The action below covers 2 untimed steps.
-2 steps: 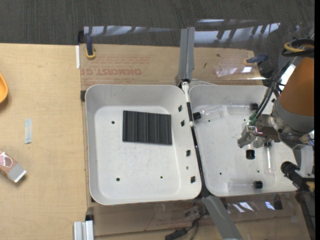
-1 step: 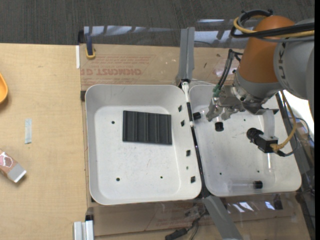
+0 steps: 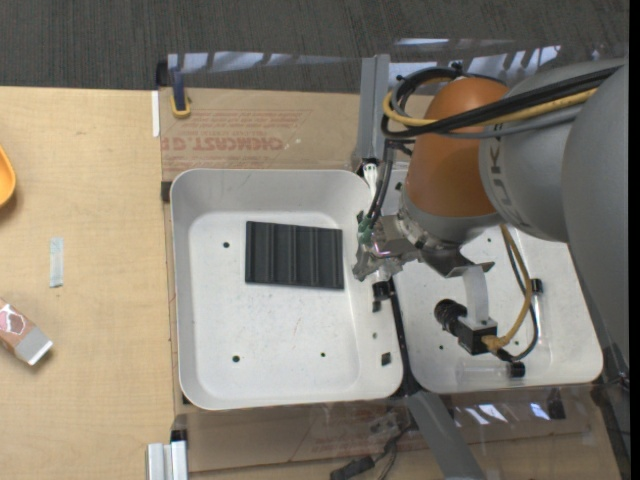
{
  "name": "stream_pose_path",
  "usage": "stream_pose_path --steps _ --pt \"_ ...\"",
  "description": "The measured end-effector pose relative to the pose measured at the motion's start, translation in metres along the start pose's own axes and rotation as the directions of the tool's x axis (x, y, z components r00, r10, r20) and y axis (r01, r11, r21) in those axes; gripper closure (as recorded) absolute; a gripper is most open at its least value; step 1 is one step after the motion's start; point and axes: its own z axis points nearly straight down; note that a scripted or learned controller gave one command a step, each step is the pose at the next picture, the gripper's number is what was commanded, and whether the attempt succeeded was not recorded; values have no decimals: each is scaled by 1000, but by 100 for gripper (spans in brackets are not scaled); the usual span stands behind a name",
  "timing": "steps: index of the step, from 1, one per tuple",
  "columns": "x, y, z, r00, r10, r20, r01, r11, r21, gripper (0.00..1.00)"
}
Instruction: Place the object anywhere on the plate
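Note:
A black ribbed plate [image 3: 294, 255] lies flat in the upper middle of the left white bin [image 3: 200, 368]. My gripper [image 3: 374, 255] hangs over the seam between the two bins, just right of the plate's right edge. The arm's orange band [image 3: 455, 148] and grey body cover most of the right bin [image 3: 560, 358]. A small greenish bit [image 3: 365, 233] shows at the gripper's tip; I cannot make out what it is or whether it is held.
Small black clips [image 3: 383, 292] sit along the wall between the bins. On the wooden bench to the left lie an orange item [image 3: 5, 183], a small grey strip [image 3: 56, 263] and a wrapped bar [image 3: 22, 334]. Cardboard [image 3: 260, 138] lies behind the bins.

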Motion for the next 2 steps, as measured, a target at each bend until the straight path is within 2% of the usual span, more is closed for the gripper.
stream_pose_path --steps 1,2 --pt "91 14 -78 997 -83 1 83 997 -1 100" --pt "146 -34 39 992 -122 1 122 992 1 100"
